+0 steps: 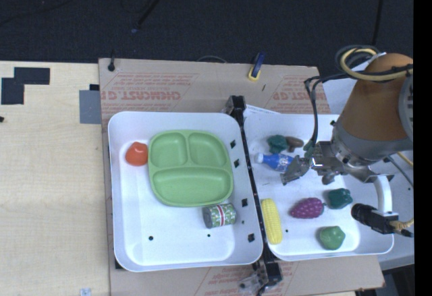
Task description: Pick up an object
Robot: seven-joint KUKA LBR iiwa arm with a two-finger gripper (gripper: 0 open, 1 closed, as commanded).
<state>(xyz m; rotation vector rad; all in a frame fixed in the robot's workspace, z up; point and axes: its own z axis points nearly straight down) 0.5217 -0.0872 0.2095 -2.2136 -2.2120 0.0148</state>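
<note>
My gripper (295, 170) hangs low over the right bin (364, 247), its tip right beside the near end of a small blue and white bottle (272, 161). Behind the bottle lie a teal toy (277, 143) and a small brown piece (294, 141). In front of the gripper a bunch of purple grapes (307, 208) lies next to a dark green vegetable (339, 198). A yellow corn cob (271, 219) rests along the bin's left wall, and a light green pepper (331, 237) sits near the front.
The left bin (128, 241) holds a green divided plate (190, 168), an orange cup (137, 153) and a small can (220, 215) on its side. The arm's orange band (378, 102) and cables stand over the right bin's far right side.
</note>
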